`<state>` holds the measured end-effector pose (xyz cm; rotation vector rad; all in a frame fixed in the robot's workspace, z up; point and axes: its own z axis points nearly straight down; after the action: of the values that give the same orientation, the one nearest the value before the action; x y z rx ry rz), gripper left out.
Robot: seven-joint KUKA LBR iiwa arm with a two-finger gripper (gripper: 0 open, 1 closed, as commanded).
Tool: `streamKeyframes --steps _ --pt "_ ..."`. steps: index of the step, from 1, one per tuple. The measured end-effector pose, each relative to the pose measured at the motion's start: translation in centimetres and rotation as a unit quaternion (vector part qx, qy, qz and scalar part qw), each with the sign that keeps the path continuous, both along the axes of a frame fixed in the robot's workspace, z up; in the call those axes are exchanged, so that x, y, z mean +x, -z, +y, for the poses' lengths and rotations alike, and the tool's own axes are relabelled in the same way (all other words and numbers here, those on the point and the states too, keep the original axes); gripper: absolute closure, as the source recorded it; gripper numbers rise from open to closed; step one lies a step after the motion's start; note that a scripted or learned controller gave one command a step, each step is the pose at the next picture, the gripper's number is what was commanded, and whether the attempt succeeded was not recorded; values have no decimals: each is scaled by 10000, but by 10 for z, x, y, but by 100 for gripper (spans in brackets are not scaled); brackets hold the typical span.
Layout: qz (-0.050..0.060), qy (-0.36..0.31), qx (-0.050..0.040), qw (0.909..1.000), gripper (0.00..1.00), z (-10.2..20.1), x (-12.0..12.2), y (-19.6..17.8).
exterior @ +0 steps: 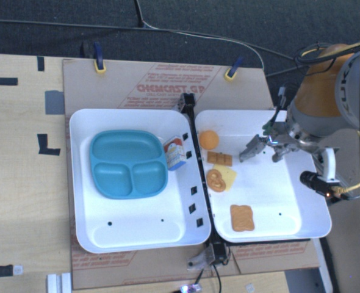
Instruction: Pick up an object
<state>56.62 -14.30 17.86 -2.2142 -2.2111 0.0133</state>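
Note:
In the right bin [290, 194] lie an orange ball [208, 140], a brown cracker [219, 159], a pretzel [216, 180] on a yellow slice [228, 176], and a slice of toast [241, 217]. My gripper [265, 149] hangs over the right bin's upper middle, to the right of the cracker. Its two fingers are spread apart, with nothing between them. The left bin [137, 227] holds a blue divided plate [129, 163] and a small can [175, 152] at the plate's right edge.
A black divider [195, 163] runs between the two bins. Two clamps [99, 60] pin the cardboard at the back. The arm's grey and orange body [326, 96] stands over the right bin's far right corner. Cables cross the dark floor behind.

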Motion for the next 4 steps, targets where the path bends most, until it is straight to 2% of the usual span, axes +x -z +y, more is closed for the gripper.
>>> streamKeyframes --steps 1,3,4 --pt "-63 -15 -10 10000 0 0 3 -7" --pt "-46 -12 -14 10000 0 3 -1 90" --pt "-55 -19 -12 10000 100 4 -1 77"
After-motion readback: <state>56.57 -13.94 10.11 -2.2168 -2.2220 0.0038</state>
